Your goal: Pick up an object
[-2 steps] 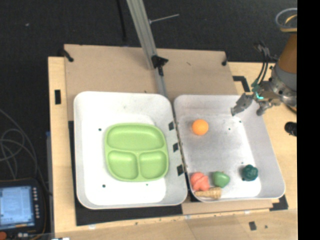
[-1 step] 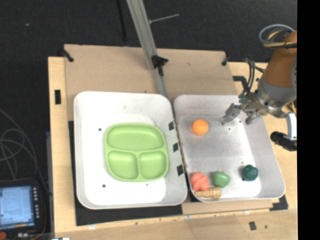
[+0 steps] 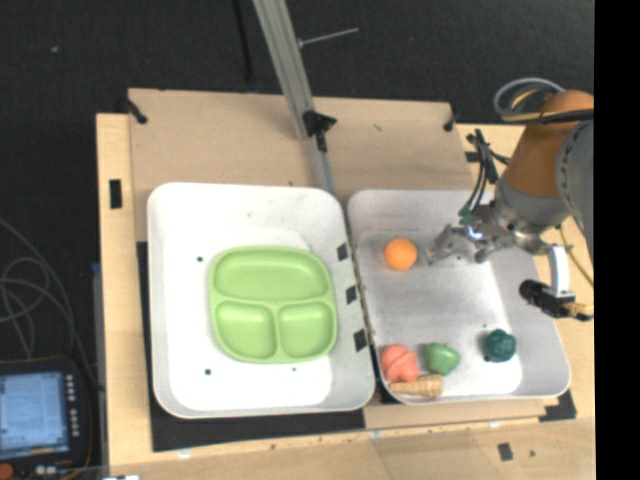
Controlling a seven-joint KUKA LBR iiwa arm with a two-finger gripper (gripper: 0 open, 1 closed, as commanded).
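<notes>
A: What stands on the bench (image 3: pixel 230 138)?

B: The bench has a pale tan top, flat and matte like board. Two shallow white bins sit on it side by side, both with rounded corners and low walls. The left bin (image 3: pixel 180 218) holds a light green tray (image 3: pixel 272 303). It looks like smooth plastic, roughly square with soft corners, and it is divided in three compartments: one long at the far side, two smaller at the near side.

A: And the right bin (image 3: pixel 400 213)?

B: Its floor looks a little grey and scuffed. An orange ball (image 3: pixel 400 255) lies in the far left part, round and smooth. Along the near wall there are a pink lumpy object (image 3: pixel 398 362), a green rounded object (image 3: pixel 440 357) just beside it, and a small tan piece (image 3: pixel 424 387) touching the near rim, with a ridged surface. A dark green object (image 3: pixel 499 345) with a bumpy outline lies apart from them, toward the right.

A: Where is the gripper (image 3: pixel 447 244)?

B: It is over the far part of the right bin, metallic grey, pointing to the left. It hangs under the grey arm (image 3: pixel 575 183) with the orange band (image 3: pixel 535 158). The orange ball is near its tip but apart from it.

A: Are the fingers apart or together?

B: I cannot tell; they are too small and blurred. Nothing shows between them.
</notes>
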